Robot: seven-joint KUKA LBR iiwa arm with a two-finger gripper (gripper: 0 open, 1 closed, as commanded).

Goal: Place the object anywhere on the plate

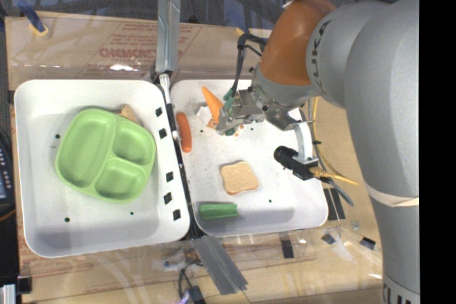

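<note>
Camera view: green plate (105, 152) in left bin (35, 224); gripper (229, 121) state unclear.

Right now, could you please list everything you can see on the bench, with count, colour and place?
Bins: two, white, side by side on the bench.
Plate: one, green, three compartments, in the left bin.
Small tan item: one, behind the plate's far edge, partly hidden.
Carrot: one, orange, far part of the right bin, beside the jaws.
Sausage: one, red-orange, by the right bin's left wall.
Bread slice: one, tan, middle of the right bin.
Green vegetable: one, near edge of the right bin.
Arm: one, grey with orange band, from the right.
Jaws: over the right bin, state unclear.
</note>
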